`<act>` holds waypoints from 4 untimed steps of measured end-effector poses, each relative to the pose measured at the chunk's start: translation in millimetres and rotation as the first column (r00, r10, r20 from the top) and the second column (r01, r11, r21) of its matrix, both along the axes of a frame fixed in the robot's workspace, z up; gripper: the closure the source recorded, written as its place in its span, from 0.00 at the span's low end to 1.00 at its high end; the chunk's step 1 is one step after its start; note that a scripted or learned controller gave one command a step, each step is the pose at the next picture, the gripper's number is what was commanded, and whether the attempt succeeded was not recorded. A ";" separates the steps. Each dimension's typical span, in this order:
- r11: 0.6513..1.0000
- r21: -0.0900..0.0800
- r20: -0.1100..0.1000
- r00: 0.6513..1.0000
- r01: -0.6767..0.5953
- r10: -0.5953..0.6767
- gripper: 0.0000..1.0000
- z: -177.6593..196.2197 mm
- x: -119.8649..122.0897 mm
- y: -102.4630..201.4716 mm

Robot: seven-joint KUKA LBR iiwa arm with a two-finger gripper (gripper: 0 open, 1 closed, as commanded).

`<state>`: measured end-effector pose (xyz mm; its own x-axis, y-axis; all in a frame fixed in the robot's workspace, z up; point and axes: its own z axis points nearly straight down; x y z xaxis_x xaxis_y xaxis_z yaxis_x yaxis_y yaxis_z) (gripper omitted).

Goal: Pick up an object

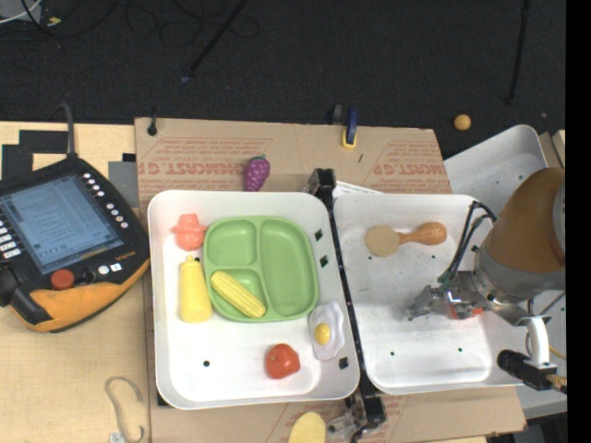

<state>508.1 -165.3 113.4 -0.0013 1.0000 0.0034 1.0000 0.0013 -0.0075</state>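
Observation:
My gripper (427, 305) hangs low over the right bin (406, 358), near its middle right, with the arm's orange band behind it. Nothing shows between its tips. A wooden spoon (404, 238) lies toward the back of that bin, up and to the left of the gripper and apart from it. The left bin (185, 377) holds a green divided plate (277, 270) with a corn cob (238, 294) on it. Beside the plate lie a yellow bottle (194, 290), a pink toy (187, 232), a red tomato (283, 361) and a fried egg (322, 330).
A purple grape bunch (256, 172) lies on the cardboard behind the left bin. A teach pendant (60, 238) sits at the far left. A yellow object (307, 427) rests at the front edge between the bins.

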 end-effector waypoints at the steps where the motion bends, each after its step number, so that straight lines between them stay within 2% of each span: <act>1: 1.000 -0.002 0.005 1.000 0.001 -0.001 0.00 -27.1 0.4 2.6; 2: 1.000 -0.002 0.006 1.000 0.006 -0.006 1.00 -15.4 0.4 0.9; 3: 1.000 -0.003 0.009 1.000 0.010 -0.010 1.00 30.7 -7.5 -1.6; 4: 1.000 -0.005 0.012 1.000 0.002 -0.002 1.00 93.1 -7.3 -7.1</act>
<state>500.8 -172.4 206.5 0.0005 1.0000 -0.0012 1.0000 -0.0005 0.0042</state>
